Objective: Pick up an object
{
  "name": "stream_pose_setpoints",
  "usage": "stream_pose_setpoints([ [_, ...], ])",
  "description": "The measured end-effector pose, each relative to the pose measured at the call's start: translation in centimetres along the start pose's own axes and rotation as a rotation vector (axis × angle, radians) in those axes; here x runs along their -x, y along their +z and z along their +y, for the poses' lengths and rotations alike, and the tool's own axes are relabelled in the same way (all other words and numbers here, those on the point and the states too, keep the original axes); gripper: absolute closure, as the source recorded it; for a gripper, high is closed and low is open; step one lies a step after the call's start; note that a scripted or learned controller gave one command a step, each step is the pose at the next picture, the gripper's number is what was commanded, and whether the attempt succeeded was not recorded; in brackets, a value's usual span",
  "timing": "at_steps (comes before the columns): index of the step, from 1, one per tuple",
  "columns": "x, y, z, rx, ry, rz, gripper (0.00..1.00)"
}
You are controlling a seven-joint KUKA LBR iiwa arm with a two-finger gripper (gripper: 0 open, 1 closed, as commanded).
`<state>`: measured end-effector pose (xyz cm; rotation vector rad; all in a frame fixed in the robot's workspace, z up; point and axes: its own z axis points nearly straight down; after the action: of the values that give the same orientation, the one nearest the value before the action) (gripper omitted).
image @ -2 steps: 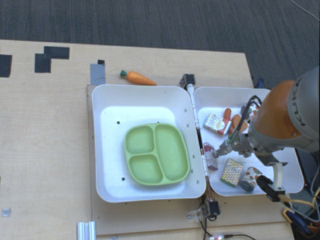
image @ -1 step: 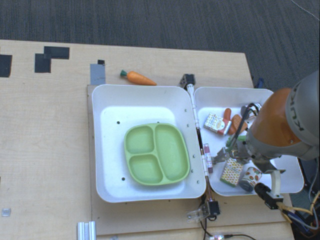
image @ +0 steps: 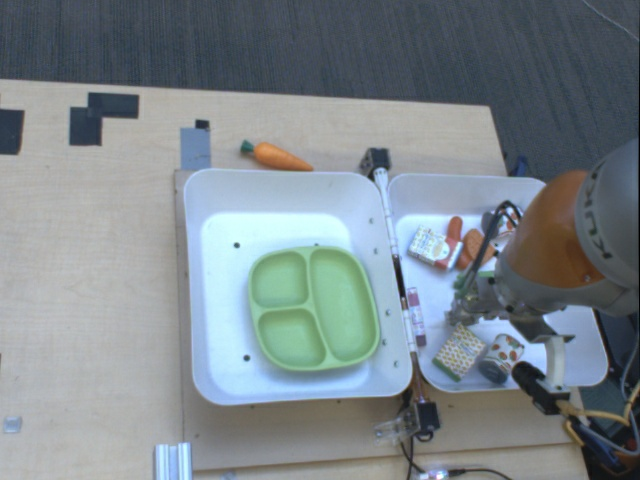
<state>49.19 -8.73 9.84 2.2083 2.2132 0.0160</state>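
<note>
The end effector (image: 462, 313) hangs low in the right bin (image: 425, 368), under the grey arm (image: 560, 243); whether it is open or closed cannot be told. A patterned packet (image: 460, 353) lies just below it; a small box (image: 428, 245) and red pieces (image: 455, 230) sit above it. Well to its left, a green tray (image: 313, 308) fills the left bin (image: 200, 268); a carrot (image: 275, 156) lies on the bench (image: 90, 298) beyond.

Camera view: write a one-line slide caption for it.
KUKA arm reaches into the right bin of small items; green divided tray fills the left bin, toy carrot behind.
</note>
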Motion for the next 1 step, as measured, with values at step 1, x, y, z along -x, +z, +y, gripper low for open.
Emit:
stream_pose_setpoints([
  [1,0.00,0.01,-0.02,-0.001,0.000,0.000,0.00],
])
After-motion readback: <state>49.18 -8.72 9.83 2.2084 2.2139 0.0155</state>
